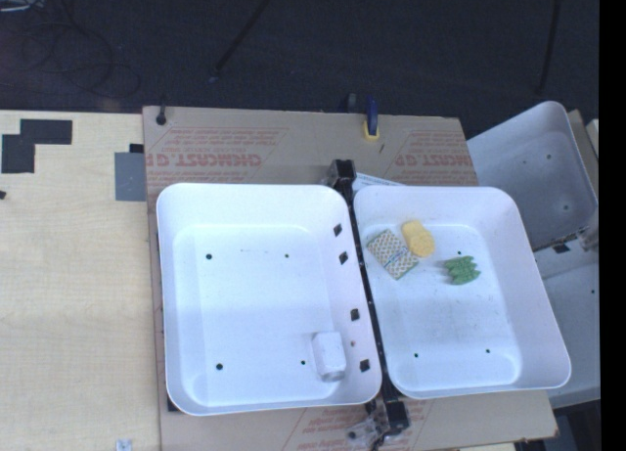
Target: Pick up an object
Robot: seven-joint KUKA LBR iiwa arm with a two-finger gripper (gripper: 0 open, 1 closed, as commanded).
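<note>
Pale grey panel at far right, perhaps the arm's mount; unclear.

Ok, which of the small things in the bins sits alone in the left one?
The white block, near the left bin's front right corner.

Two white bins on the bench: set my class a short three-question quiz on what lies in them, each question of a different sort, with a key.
1. True or false: the white block lies in the right bin.
2. How many things lie in the right bin?
3. Multiple choice: which thing touches the patterned block? A) the green piece B) the yellow piece C) the white block

Key
1. False: it lies in the left bin, near its front right corner.
2. Three: the patterned block, the yellow piece and the green piece.
3. B: the yellow piece lies against it; the green piece lies apart.
</note>
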